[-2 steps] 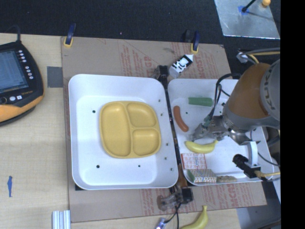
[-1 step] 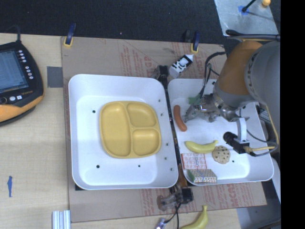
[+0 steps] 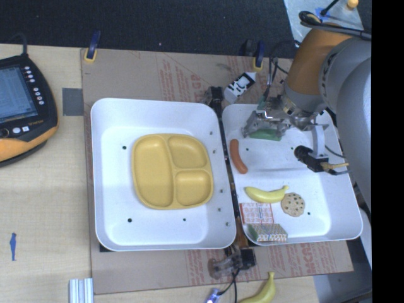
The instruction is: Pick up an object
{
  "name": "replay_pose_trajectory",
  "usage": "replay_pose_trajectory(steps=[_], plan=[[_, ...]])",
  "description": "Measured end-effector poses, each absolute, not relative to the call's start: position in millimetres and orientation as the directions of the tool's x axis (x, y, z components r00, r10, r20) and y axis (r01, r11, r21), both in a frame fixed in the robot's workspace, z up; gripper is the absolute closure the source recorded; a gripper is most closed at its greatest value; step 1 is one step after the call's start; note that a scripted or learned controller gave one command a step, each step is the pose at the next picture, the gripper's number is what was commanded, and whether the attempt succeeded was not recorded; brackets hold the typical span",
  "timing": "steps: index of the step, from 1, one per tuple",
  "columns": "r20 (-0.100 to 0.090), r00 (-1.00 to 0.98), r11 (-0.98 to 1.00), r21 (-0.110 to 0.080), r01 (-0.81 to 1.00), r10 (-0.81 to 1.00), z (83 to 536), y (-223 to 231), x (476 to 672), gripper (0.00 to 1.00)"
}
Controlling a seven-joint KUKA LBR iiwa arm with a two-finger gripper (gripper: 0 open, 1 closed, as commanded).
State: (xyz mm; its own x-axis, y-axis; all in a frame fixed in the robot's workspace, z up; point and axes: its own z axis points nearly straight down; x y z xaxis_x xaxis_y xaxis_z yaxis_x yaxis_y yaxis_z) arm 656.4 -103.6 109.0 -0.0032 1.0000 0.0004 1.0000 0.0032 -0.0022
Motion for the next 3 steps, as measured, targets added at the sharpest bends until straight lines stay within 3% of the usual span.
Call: replay_pose_trajectory(steps=[1, 2, 3], plan=[[0.0, -0.002, 0.002, -0.001, 1.0, 1.0, 99, -150, 656.2, 0.0], [0.002, -0.004, 0.004, -0.002, 1.0, 1.0, 193, -69, 607.1, 0.0], [0.0, -0.002, 0.002, -0.002, 1.0, 1.0, 198, -144, 656.1, 0.0]])
